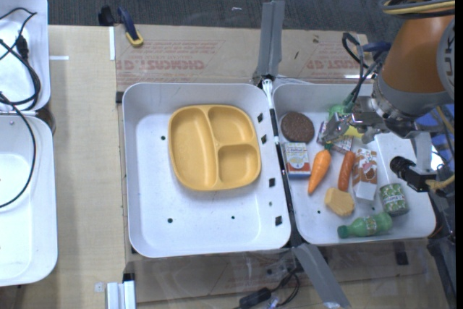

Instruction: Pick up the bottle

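Two jaws (334, 132) above carrot (318, 171); green bottle (366, 226) well apart.

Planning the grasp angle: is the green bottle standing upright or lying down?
Lying down. The bottle rests on its side at the right bin's front edge, cap pointing left.
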